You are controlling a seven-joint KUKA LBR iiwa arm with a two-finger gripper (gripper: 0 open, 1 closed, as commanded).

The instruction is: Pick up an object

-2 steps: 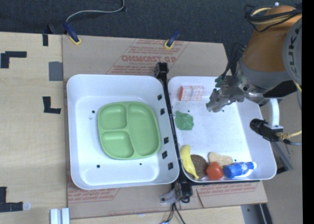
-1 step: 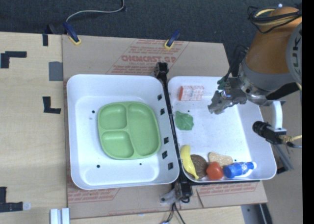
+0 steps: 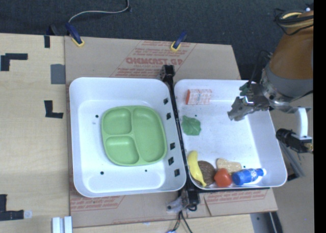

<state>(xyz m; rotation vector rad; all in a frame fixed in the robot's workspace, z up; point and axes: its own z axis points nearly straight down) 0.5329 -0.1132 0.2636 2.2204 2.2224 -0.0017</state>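
Gripper (image 3: pixel 239 110) hangs over the right side of the right bin (image 3: pixel 265 125), near its far rim; whether it is open or closed cannot be told from this angle, and nothing shows in its grasp. Grey arm with orange band (image 3: pixel 293 58) comes in behind it from the upper right. Left of the gripper, well apart, a small orange-and-white packet (image 3: pixel 198 96) lies flat near the bin's far edge; it carries print, too small to read. Below and left of the gripper, a crumpled green piece (image 3: pixel 191 125) sits by the divider between the bins. The other items cluster along the bin's near edge, well below the gripper: a yellow banana (image 3: pixel 195 167), a brown rounded item (image 3: pixel 206 168) touching it, a red tomato-like ball (image 3: pixel 222 177), a tan bread-like piece (image 3: pixel 228 165) just behind that, and a blue bottle (image 3: pixel 248 176) lying on its side, white cap pointing right. Far to the gripper's left, the left bin (image 3: pixel 81 125) holds a light green divided plate (image 3: pixel 134 135) with three compartments. Under both bins lies brown cardboard (image 3: pixel 147 61) on the desk (image 3: pixel 25 125), printed in red "CHEMCAST GP"; the smaller lines of print are illegible. Two blue-and-yellow clamps (image 3: pixel 75 36) pin its far edge.
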